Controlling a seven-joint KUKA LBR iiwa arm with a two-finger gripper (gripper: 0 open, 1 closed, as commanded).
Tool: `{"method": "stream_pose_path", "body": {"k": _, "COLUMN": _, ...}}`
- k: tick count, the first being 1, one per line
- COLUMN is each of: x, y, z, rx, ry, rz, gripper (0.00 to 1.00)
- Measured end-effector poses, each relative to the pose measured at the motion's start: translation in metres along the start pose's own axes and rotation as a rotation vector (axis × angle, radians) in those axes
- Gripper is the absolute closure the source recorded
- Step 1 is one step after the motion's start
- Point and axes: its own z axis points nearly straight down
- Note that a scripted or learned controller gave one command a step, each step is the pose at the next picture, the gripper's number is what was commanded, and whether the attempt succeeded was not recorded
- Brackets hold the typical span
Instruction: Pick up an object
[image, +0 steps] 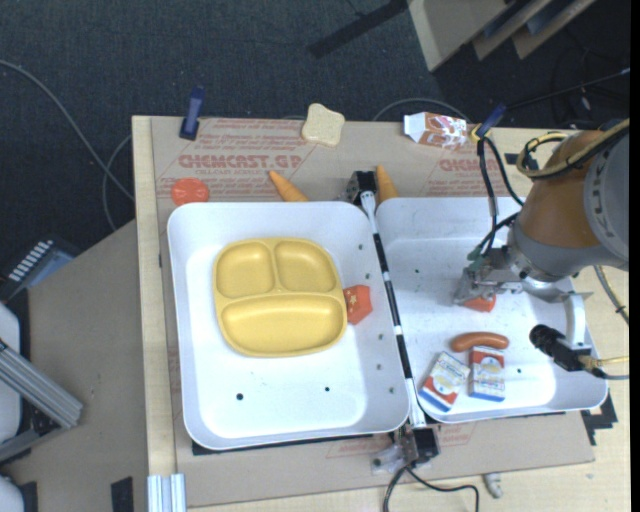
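The small red object (484, 297) sits in the right bin (430, 230), right of centre in the frame. I've got the claw (480, 283) low, directly over it, presumably lined up for a grab, though I can't tell whether it's open or gripping.

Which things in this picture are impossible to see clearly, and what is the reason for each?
- Gripper, camera view: the wrist covers the fingers, so open or shut cannot be told.
- Small red object under the gripper: mostly hidden by it; whether it is touched or held is unclear.
- Two small cartons in the right bin: print too small to read.
- Orange pieces behind the left bin: partly hidden by the bin rims.
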Motion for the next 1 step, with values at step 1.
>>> {"method": "stream_pose_path", "body": {"k": 1, "x": 0.0048, "y": -0.0196, "z": -0.1031, "rx": -0.003, "ry": -0.002, "rz": -0.001, "gripper": 1.0}}
